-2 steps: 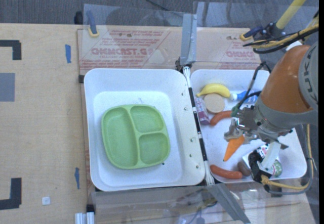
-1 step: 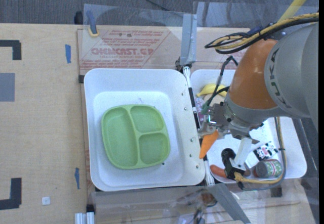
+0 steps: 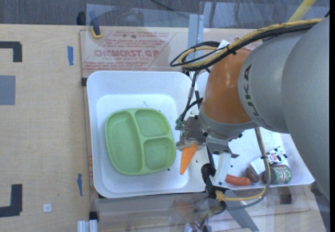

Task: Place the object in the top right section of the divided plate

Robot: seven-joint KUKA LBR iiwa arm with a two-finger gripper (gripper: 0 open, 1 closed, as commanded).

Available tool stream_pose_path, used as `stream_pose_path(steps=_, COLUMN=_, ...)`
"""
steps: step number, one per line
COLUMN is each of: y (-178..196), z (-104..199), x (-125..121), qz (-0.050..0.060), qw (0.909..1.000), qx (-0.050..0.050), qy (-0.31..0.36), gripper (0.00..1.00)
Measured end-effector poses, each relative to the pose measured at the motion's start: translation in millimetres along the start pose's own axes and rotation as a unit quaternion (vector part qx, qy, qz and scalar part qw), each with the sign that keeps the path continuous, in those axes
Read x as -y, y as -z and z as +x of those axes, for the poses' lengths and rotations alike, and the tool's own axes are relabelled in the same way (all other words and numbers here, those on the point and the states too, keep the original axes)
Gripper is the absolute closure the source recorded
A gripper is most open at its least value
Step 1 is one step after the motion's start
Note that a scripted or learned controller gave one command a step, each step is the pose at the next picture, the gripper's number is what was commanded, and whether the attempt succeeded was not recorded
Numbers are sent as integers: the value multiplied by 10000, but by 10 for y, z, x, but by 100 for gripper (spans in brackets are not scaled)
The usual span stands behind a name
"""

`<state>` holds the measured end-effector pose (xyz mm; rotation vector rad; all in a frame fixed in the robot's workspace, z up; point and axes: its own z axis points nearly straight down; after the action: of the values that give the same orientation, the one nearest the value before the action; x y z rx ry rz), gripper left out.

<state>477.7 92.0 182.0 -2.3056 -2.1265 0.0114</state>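
Observation:
A light green divided plate [image 3: 121, 144] lies in the left white bin [image 3: 131, 85]. It has one long section on the left and two smaller ones on the right. An orange carrot [image 3: 186, 160] hangs just off the plate's right rim, beside the lower right section, over the bin's right wall. Its upper end is between the fingers of my gripper [image 3: 186, 142], which is shut on it. The orange-banded wrist rises right behind the gripper and hides much of the right bin.
In the right bin [image 3: 301, 169], below the arm, lie a red sausage [image 3: 238, 179], a brown piece [image 3: 253, 174], a green-labelled can [image 3: 282, 174], a white block [image 3: 258, 165] and a black-and-white toy [image 3: 276, 156]. Cables loop above the wrist.

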Motion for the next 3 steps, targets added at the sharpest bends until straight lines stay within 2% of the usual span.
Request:
stream_pose_path(steps=1, y=1248, z=192, x=15, qz=-13, qw=9986, qx=9, qy=-533, gripper=100)
stream_pose_path(steps=2, y=1950, z=126, x=-61, qz=-18, qw=9878, qx=9, qy=-1559, gripper=100)
stream_pose_path(steps=3, y=645, z=381, x=36, qz=0, qw=9899, qx=7, qy=-1418, gripper=100)
